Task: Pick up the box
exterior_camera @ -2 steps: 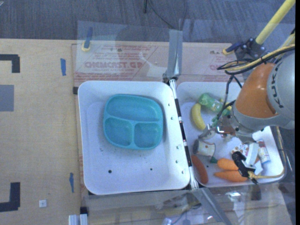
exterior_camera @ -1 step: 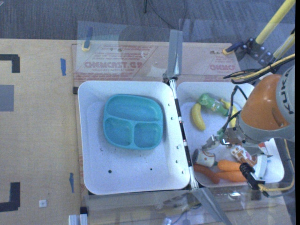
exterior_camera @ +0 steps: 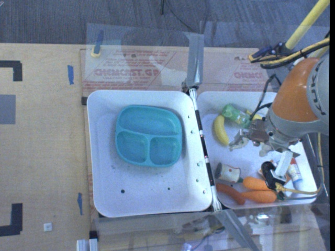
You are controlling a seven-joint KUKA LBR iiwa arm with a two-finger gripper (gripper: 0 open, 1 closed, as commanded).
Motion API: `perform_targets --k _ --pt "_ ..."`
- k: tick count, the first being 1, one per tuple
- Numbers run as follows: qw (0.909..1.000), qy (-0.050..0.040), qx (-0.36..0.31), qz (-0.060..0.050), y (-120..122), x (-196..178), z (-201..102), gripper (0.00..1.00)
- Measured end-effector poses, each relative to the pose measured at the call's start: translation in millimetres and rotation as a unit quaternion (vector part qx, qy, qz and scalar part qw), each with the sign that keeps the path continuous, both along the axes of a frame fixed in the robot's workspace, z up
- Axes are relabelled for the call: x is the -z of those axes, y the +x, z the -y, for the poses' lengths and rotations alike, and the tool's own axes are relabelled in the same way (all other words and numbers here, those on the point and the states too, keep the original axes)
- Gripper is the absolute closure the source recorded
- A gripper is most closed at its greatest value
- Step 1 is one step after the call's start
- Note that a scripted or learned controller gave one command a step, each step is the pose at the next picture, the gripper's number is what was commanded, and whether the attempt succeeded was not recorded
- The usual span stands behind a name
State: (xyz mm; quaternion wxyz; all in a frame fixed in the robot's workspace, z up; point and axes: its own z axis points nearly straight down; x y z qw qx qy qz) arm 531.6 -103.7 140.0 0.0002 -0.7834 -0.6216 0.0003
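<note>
Now the jaws (exterior_camera: 246,138) are seen spread with nothing between them, the box (exterior_camera: 229,171) lying below them, the banana (exterior_camera: 221,129) just beside.

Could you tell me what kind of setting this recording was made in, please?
Probably a robotics lab bench for pick-and-place trials: two shallow white bins side by side, a grey-and-orange arm over the right one, and toy-like items such as a banana and carrots.

Red mirrored lettering on clear sheet (exterior_camera: 137,67) behind bins, roughly "CHEMCAST"; "KU" on arm (exterior_camera: 320,90).
</note>
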Motion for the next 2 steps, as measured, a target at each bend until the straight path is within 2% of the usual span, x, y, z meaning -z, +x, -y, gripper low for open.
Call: perform_targets --k 1,2 --pt "0.9977 -0.0007 0.068 0.003 46.6 52.0 24.8 0.0" --pt "0.9882 -0.0004 0.153 0.0 88.2 40.9 61.7 0.0"
